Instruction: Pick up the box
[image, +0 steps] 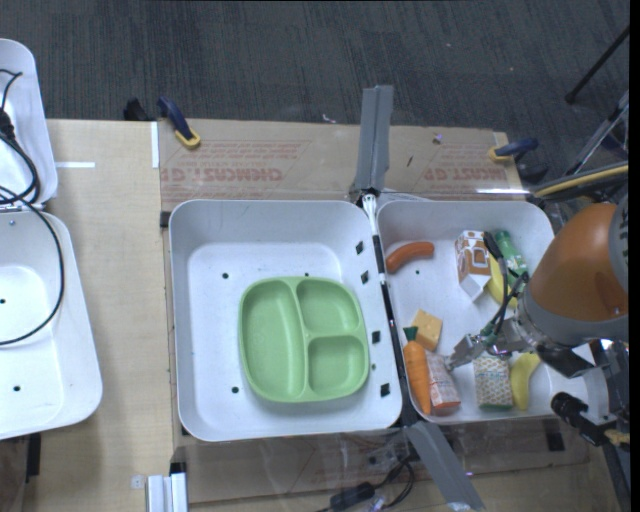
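In the right bin, a small pale speckled box lies near the front wall. A reddish-pink box lies just left of it, and a white-and-orange carton stands toward the back. My gripper hangs low over the front of this bin, just above the gap between the reddish box and the speckled box. Nothing is visibly held in it. The orange-banded arm covers the bin's right side.
Around the boxes lie a carrot, a cheese cube, a sausage, two yellow bananas and a green item. The left bin holds a green divided plate.
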